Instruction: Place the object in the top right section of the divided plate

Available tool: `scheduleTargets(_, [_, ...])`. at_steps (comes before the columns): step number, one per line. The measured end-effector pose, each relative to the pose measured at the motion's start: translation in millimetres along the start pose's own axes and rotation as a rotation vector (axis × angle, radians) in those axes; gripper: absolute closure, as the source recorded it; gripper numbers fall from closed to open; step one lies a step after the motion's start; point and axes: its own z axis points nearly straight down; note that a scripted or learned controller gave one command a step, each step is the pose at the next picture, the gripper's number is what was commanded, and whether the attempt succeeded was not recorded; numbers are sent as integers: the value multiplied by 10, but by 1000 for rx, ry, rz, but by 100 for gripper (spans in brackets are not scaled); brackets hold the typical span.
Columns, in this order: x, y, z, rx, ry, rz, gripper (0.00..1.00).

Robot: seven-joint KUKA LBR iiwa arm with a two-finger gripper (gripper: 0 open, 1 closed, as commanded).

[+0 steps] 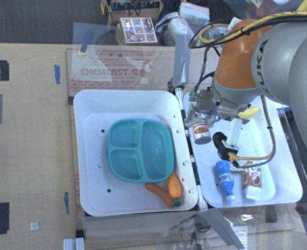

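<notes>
Tool [201, 120] mostly hidden under wrist

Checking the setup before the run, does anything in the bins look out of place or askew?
Mostly tidy. The carrot and an orange piece lie in the left bin, wedged against the teal divided plate, the piece overlapping its rim. In the right bin, the blue bottle lies on its side.

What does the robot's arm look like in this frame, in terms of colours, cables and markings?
The arm is a bulky grey body with rounded links, carrying an orange band above the wrist. Dark lettering runs along the grey shell beside the band. Yellow and black cables loop over the top of the arm, and thinner ones hang down near the wrist. The gripper is a small metal-and-black assembly.
</notes>
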Motion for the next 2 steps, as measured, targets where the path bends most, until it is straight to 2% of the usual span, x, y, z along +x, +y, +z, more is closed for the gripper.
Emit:
scheduleTargets(1, [186,-72,161,-24,-11,22,100])
scheduleTargets(2, [294,-106,244,-25,-5,-3,100])
